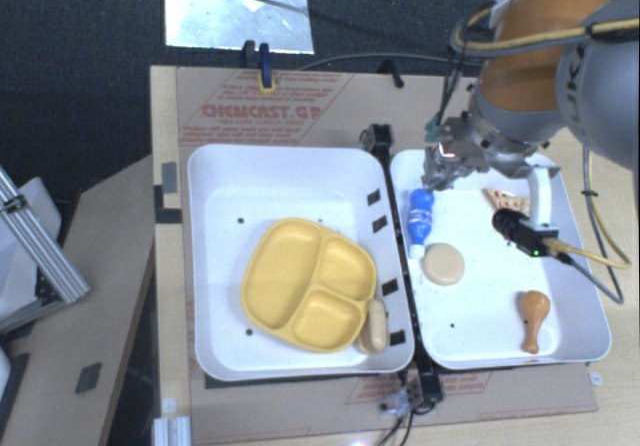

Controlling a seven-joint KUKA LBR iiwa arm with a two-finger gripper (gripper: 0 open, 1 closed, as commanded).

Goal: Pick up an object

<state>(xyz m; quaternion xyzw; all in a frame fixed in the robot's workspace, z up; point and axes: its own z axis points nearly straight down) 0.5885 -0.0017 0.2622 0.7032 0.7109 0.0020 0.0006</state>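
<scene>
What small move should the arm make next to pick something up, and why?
Probably a short move down and toward the blue-and-white bottle. The gripper hangs at the far left corner of the right bin, and the bottle's blue cap end lies closest to it, along the bin's left wall. The round beige disc and the drumstick lie farther off.

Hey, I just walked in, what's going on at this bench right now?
The robot arm reaches in from the right, and its gripper hangs over the far left corner of the right bin, just beyond a blue and white bottle. Nothing looks lifted yet. The bottle, a round tan disc and a toy drumstick lie on that bin's floor. The left bin holds a yellow divided tray with a small beige roll beside it.
</scene>
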